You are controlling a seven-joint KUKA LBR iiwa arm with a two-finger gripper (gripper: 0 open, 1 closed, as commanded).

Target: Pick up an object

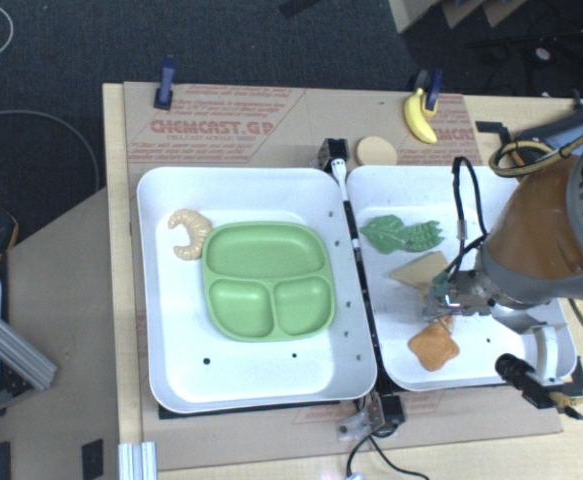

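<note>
End effector: low in the right white bin; finger state, cannot tell.
Nearest object: orange-brown toast-shaped toy, probably light, stiff; grip across its flat sides.

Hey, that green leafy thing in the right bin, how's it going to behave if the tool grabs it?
The green leafy piece looks thin and flat with ragged edges, so it probably flexes or droops when lifted. It seems light for its spread. Lying flat on the right bin, it's unlikely to roll, though a push may slide it.
</note>
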